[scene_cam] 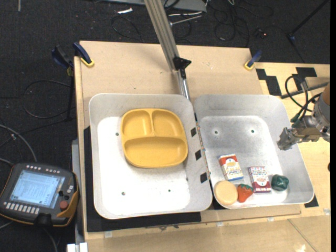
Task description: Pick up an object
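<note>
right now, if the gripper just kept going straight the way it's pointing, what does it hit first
The gripper sits at the right bin's right rim, apparently pointing down and left. It would likely meet bare bin floor first; the green object and small cartons lie nearer the camera. Depth is unclear.

Two white bins. One yellow divided plate. Two small cartons. One tan round, one strawberry, one green item.

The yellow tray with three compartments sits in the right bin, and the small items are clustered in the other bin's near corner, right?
Not quite. The camera view shows the yellow tray in the left bin; the small items cluster in the right bin, in its near corner.
</note>
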